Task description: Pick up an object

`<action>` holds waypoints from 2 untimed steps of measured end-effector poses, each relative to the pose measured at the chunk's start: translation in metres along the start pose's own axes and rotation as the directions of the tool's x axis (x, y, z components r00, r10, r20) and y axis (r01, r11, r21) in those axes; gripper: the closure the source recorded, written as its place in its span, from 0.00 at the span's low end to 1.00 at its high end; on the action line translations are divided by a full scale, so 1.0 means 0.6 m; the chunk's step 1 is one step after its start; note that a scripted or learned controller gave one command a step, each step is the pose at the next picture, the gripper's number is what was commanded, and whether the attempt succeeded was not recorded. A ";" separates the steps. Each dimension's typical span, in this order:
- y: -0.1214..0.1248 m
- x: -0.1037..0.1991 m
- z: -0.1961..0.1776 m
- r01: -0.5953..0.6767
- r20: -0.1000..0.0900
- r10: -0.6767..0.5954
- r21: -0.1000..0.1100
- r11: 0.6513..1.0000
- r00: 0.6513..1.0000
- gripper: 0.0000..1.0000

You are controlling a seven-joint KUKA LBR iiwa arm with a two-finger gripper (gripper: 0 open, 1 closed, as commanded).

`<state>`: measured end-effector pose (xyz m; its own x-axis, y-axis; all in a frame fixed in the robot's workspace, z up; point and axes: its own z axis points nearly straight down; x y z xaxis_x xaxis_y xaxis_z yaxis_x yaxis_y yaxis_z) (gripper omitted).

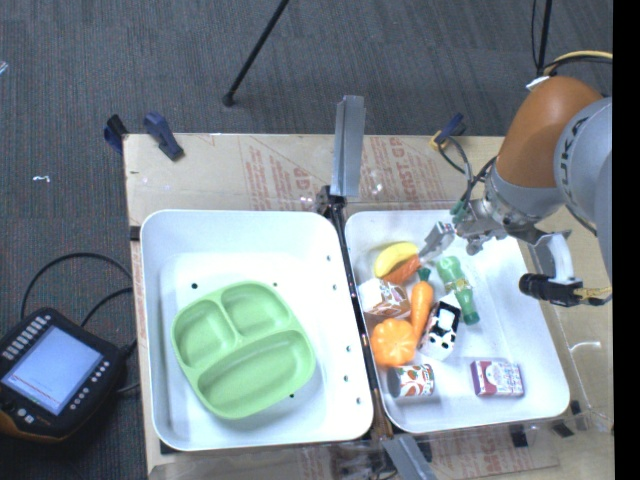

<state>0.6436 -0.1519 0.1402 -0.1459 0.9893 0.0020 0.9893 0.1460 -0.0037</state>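
My gripper (437, 239) hangs over the right bin (535, 313), at 12 o'clock of the pile, just above the banana (395, 259). Can't tell if my fingers are apart or together. Nothing visibly held. Carrot (421, 305) and green bottle (458, 288) sit at 6 o'clock of me, the orange (393, 340) lower. Green tray (243, 348) lies in the left bin (170, 238).

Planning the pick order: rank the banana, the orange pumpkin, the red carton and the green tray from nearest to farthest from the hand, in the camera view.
From the hand, at the right bin's upper part:
1. Banana, just left of and below it.
2. Orange pumpkin, lower, by the right bin's left wall.
3. Red carton, near the right bin's bottom right corner.
4. Green tray, in the left bin.
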 end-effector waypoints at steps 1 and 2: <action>0.003 -0.031 0.073 -0.386 -0.002 0.386 -0.013 0.922 0.922 0.00; -0.047 0.044 0.073 -0.332 -0.001 0.332 -0.021 0.943 0.943 0.00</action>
<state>0.6119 -0.1301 0.0965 0.1909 0.9816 0.0018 0.9815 -0.1909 0.0165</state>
